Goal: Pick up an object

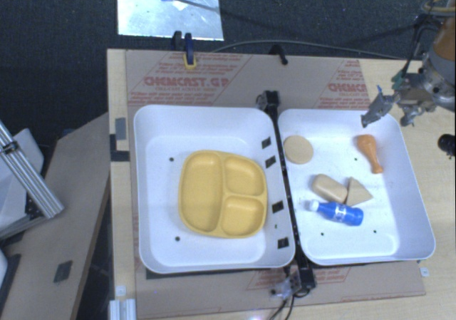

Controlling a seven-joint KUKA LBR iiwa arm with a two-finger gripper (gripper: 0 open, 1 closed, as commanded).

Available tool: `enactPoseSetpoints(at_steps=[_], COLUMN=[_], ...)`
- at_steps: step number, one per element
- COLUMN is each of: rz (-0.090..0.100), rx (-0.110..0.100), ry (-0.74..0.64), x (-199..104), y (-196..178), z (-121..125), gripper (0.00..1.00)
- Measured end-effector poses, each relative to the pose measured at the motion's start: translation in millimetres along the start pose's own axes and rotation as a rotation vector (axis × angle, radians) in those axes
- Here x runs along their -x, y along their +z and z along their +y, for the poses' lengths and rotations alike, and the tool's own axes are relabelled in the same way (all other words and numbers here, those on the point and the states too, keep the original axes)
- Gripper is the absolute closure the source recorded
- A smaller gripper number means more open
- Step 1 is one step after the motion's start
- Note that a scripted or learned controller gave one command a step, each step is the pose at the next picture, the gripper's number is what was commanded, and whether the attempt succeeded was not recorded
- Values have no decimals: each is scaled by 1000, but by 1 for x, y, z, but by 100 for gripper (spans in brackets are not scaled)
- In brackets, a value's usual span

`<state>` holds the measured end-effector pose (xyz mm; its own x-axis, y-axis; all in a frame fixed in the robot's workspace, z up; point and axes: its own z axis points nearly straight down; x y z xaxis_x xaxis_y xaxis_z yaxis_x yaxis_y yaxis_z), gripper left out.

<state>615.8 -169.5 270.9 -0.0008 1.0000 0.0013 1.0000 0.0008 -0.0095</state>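
My gripper [388, 113] hangs over the far right corner of the right bin [410, 240], with its two dark fingers spread apart and nothing between them. Just below it in the bin lies an orange drumstick-shaped toy [370, 151]. A round tan disc [298, 149] rests near the bin's left wall. Toward the middle lie a beige block [328, 187] and a tan wedge [358, 192] side by side, with a blue bottle [339, 212] in front of them.
The left bin [153, 240] holds a yellow divided plate [222, 192]. A black clip bar [276, 169] runs between the two bins. Cables cross the dark floor behind the bench, and a metal rail [28, 176] stands at the left.
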Motion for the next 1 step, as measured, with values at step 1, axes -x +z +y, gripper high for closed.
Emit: enactPoseSetpoints(at_steps=[1], rz=[-2], rx=[12], ry=[-2], x=[-1], y=[-7], z=[2], gripper=[0])
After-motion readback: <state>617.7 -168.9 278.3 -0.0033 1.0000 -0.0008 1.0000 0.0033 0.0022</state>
